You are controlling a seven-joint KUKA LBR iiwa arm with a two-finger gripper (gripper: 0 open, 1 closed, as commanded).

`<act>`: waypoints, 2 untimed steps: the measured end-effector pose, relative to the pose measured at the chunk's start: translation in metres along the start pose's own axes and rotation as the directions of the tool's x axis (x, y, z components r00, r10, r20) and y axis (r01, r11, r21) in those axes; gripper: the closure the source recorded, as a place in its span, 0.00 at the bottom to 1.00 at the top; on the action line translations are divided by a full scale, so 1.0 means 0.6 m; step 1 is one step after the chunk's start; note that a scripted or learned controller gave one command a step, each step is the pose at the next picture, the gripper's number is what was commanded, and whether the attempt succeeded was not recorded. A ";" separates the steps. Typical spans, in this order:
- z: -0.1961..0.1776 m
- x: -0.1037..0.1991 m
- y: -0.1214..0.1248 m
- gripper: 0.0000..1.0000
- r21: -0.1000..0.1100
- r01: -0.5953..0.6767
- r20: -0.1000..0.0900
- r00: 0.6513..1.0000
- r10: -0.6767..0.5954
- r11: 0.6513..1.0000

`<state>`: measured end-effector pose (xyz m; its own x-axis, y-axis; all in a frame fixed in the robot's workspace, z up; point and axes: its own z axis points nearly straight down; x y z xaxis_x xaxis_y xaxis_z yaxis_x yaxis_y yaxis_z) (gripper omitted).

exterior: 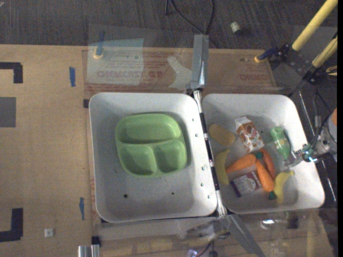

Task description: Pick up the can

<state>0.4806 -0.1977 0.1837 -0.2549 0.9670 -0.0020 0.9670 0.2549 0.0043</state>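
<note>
The can [246,185] looks like a short item with a purple and white label, lying near the front of the right bin [311,194]. An orange carrot [265,176] touches its right side. My gripper [304,157] hangs over the right bin's right edge, beside a green bottle [280,141]. It is to the right of the can, a little farther back, and apart from it. Nothing shows in its grasp.
The right bin also holds a small carton [250,134], a tan rounded piece [222,135], a second carrot [242,164], a yellow piece [221,167] and a banana [281,183]. A green divided plate [151,143] lies in the left bin [107,197].
</note>
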 end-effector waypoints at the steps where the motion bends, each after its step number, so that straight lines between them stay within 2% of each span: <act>1: -0.069 -0.045 -0.014 1.00 0.002 -0.187 0.001 0.982 0.187 0.982; 2: -0.121 -0.044 -0.013 1.00 0.002 -0.325 0.002 0.946 0.325 0.946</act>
<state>0.4797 -0.2249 0.2563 0.0728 0.9973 -0.0023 0.9973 -0.0728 0.0026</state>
